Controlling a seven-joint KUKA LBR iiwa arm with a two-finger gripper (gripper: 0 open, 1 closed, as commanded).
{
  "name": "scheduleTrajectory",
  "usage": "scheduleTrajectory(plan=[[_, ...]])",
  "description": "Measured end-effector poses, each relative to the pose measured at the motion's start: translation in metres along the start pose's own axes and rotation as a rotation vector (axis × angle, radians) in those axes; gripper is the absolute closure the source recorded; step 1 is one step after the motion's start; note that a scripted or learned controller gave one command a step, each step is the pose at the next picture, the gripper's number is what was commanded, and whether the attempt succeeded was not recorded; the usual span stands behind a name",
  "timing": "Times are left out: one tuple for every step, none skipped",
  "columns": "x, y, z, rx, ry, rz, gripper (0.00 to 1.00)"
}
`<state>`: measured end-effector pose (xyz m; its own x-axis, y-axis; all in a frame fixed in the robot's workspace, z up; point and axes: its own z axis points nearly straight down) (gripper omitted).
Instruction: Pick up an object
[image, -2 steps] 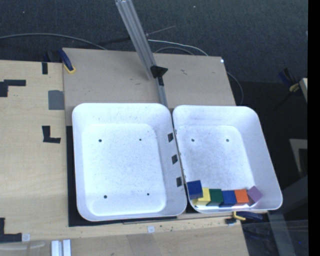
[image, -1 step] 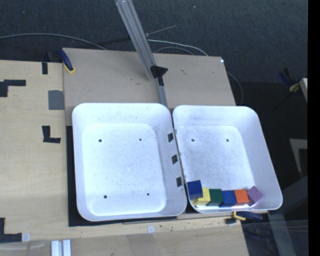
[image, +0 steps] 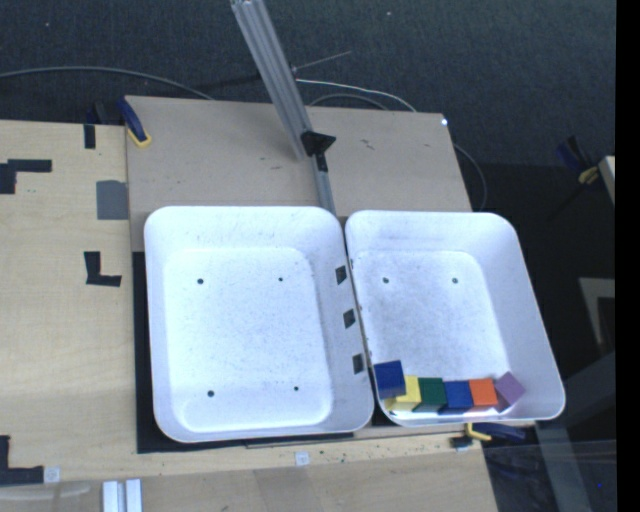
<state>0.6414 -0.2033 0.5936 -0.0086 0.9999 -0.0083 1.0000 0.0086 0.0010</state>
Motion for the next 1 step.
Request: scheduleTrajectory(plan=[[0.0010,0.0006,-0.0101,-0.001,-0.002,-0.001,1.00]])
